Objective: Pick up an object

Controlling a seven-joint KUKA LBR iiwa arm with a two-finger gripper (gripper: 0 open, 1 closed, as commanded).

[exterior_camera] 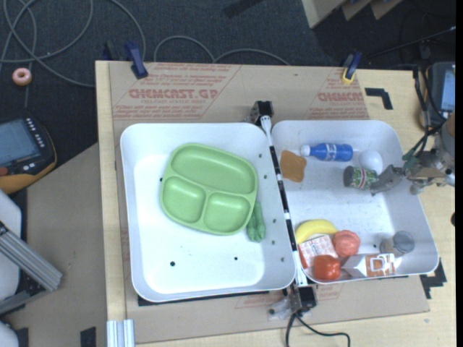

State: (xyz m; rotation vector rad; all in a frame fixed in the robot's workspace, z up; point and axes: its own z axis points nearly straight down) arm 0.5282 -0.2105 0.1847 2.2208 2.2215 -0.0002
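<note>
The gripper (385, 181) hangs over the right bin (412, 215), just right of the green can (359, 177); whether it is spread or pressed together cannot be told.

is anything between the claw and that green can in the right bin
Nothing visible does. The claw sits just right of the green can, right beside it with bare bin floor around. The blue bottle lies behind the can and the white ball next to it, neither in the gap.
</note>
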